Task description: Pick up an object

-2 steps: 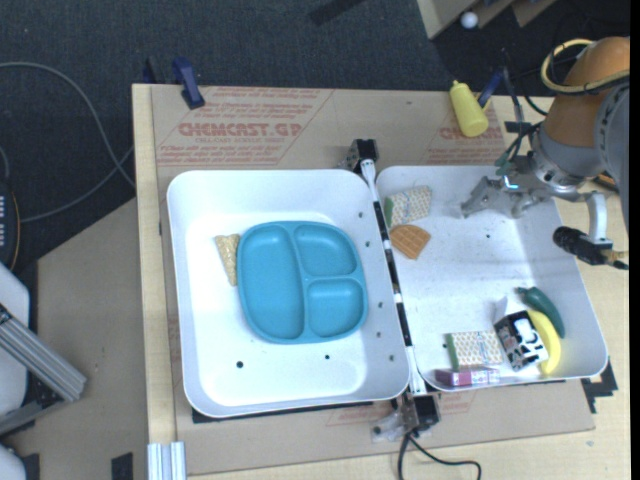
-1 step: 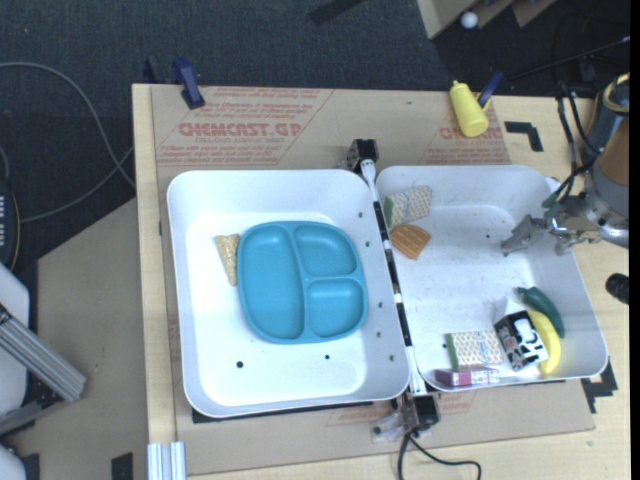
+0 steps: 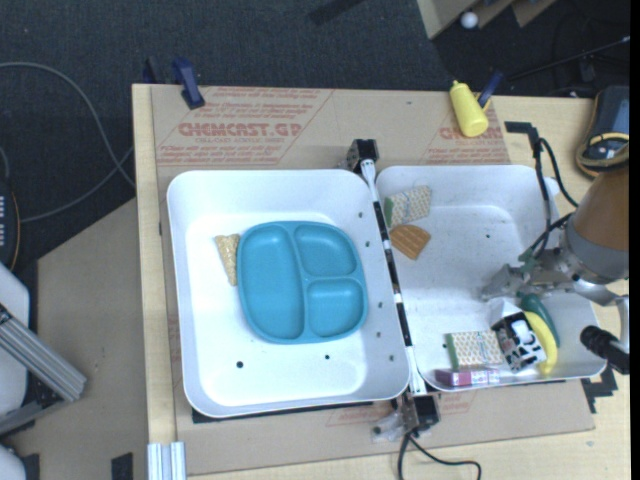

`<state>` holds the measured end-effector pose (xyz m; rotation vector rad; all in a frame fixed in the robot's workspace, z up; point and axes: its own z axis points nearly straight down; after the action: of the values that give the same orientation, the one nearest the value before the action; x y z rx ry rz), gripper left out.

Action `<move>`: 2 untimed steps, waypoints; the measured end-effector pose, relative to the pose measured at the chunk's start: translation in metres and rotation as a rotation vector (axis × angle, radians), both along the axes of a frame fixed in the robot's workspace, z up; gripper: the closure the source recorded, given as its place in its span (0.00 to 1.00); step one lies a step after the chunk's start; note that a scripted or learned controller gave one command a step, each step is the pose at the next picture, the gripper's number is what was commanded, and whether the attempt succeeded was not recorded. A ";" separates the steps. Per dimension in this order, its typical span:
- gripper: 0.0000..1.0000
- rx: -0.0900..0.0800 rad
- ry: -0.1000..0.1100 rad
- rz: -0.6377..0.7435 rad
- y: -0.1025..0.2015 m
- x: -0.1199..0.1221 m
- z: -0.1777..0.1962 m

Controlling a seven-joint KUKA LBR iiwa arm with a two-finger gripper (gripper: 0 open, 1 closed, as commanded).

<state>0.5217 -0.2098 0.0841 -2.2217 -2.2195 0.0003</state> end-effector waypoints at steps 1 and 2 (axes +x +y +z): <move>0.00 -0.010 -0.026 0.000 0.017 -0.034 0.005; 1.00 -0.010 -0.027 0.001 0.017 -0.033 0.015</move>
<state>0.4888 -0.1924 0.0992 -2.2389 -2.2385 -0.0187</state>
